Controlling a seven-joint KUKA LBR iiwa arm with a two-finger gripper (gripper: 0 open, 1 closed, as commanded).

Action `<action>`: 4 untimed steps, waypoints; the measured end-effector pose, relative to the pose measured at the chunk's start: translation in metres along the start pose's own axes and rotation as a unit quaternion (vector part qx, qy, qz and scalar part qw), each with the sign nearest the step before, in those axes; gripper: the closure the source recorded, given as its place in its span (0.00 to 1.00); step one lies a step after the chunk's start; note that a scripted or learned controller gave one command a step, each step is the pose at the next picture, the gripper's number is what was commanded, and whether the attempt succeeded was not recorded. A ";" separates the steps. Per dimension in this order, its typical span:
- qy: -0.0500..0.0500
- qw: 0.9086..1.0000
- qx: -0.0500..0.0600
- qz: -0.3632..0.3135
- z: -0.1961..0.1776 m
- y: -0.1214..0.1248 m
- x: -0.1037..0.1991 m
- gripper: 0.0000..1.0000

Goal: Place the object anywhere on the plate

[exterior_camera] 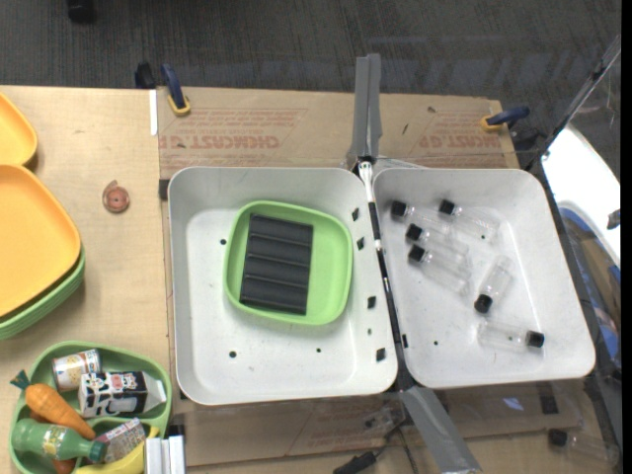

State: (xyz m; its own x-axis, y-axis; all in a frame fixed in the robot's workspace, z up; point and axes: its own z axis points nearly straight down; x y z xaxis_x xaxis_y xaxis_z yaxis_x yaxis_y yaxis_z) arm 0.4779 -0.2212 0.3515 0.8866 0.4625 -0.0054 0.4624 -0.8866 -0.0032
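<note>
We start at the near left corner, where a green bowl (pixel 39 363) sits on the tabletop (pixel 118 255), filled with toy food: a carrot (pixel 54 406), a small can (pixel 76 368), a green bottle (pixel 54 442) and a black-and-white carton (pixel 114 393). Just beyond it, at the left edge, we see stacked yellow and green plates (pixel 35 255), and a small round pinkish disc (pixel 117 198) lies apart from them on the bare wood.

In the middle we find the two white bins side by side. The left bin (pixel 197 354) holds a green square plate (pixel 336 265), and a dark ribbed block (pixel 276 263) lies flat on that plate, roughly centred. The right bin (pixel 563 344) holds several clear vials with black caps (pixel 464 255), scattered and lying on their sides, well apart from the plate.

Behind the bins we see cardboard (pixel 296 131) with red lettering, held by clamps (pixel 176 97) at its far corners.

We cannot tell the state of the pincer.
</note>
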 end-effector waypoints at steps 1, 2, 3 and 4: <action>0.000 0.996 -0.001 0.087 -0.089 0.002 0.001 0.00; 0.000 0.991 -0.001 0.136 -0.089 0.016 0.028 0.00; 0.000 0.991 -0.001 0.137 -0.089 0.031 0.058 0.00; 0.000 0.991 -0.001 0.137 -0.089 0.047 0.089 0.00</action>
State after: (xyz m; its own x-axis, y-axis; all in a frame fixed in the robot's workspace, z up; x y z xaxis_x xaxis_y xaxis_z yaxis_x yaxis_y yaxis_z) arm 0.5786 -0.2218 0.4397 0.9790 0.2037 -0.0054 0.2037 -0.9790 -0.0006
